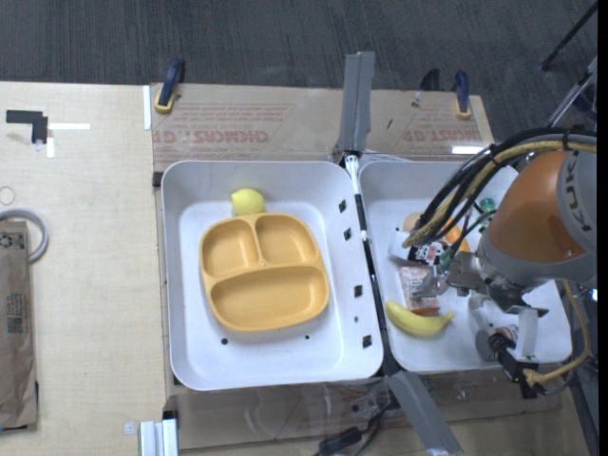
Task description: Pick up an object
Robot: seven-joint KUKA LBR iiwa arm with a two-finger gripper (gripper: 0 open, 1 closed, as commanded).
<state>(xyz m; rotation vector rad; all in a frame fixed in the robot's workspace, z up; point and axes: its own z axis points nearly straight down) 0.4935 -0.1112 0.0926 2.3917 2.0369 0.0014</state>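
Banana (pixel 418 320), yellow and curved, lies in the lower left part of the right bin (pixel 380 255), in the lower right of the frame, with a small red-and-white packet (pixel 419 284) touching it from above.

By size, the bench comes first: a pale wooden top on the left and a cardboard sheet (pixel 275 126) under the bins, held by two blue-and-yellow clamps (pixel 171 85) at its upper edge. The left bin (pixel 180 283) sits mid-frame and holds a yellow three-compartment tray (pixel 264 272), tilted a little. A small yellow lemon-like fruit (pixel 248 199) rests just above the tray, touching its upper rim.

The arm's orange band (pixel 538 218) fills the right bin's right half, with black cables (pixel 465 183) looping over it. The gripper (pixel 446 274) hangs over the middle of the right bin, just beside the packet and above the banana; whether its fingers are spread or pressed together cannot be told from this angle.

A brown paper bag (pixel 17 321) lies at the frame's left edge.
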